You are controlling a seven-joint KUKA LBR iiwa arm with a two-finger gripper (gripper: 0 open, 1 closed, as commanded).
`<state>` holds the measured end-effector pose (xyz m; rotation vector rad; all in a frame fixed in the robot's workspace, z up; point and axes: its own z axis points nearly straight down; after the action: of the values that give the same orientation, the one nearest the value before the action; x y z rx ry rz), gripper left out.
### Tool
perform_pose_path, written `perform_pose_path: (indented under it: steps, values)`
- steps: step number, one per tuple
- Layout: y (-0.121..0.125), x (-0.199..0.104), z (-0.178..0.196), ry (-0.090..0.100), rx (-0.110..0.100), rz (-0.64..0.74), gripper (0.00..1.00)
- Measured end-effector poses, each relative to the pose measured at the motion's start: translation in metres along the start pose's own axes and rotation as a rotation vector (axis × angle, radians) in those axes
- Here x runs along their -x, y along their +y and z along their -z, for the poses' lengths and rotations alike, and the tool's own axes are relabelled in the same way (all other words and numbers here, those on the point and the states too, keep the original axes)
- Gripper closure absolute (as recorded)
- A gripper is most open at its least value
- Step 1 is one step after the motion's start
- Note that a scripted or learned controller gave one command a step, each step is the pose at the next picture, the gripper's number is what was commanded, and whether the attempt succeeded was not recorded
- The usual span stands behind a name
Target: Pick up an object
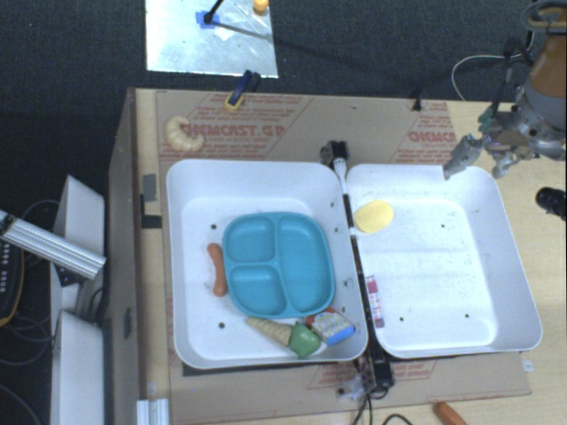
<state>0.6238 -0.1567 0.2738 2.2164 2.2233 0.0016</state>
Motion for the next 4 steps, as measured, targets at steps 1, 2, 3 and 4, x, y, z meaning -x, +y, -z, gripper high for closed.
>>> perform_pose_path:
  steps: [1, 2, 3, 4]
  values:
    - [0.006, -0.075, -0.111, 0.002, -0.003, 0.001, 0.00]
    - [0.036, -0.074, -0.190, 0.001, -0.001, 0.001, 0.00]
    - [0.038, -0.074, -0.178, 0.000, 0.003, 0.003, 1.00]
    - [0.038, -0.074, -0.178, 0.000, 0.003, 0.004, 0.00]
